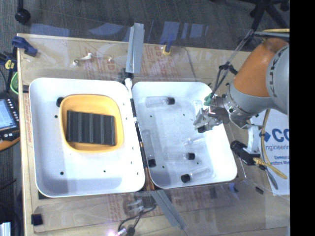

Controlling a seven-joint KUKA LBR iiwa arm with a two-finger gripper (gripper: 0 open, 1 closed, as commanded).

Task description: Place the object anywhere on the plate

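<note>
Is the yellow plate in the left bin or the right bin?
Left bin: the yellow plate lies inside the left bin, with a dark ribbed block on it.

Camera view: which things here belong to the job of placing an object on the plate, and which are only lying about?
Job: yellow plate in left bin; clear vials in right bin; gripper.

Lying about: dark ridged block on the plate; metal bar; blue clamp; tablet.

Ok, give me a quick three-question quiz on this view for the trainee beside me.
1. The end effector is above: A the right bin, B the floor, C the bench top.
2. True or false: the yellow plate lies in the right bin.
3. Fill in: the clear vials have ____ caps.
Key: 1 A; 2 false; 3 black.
</note>
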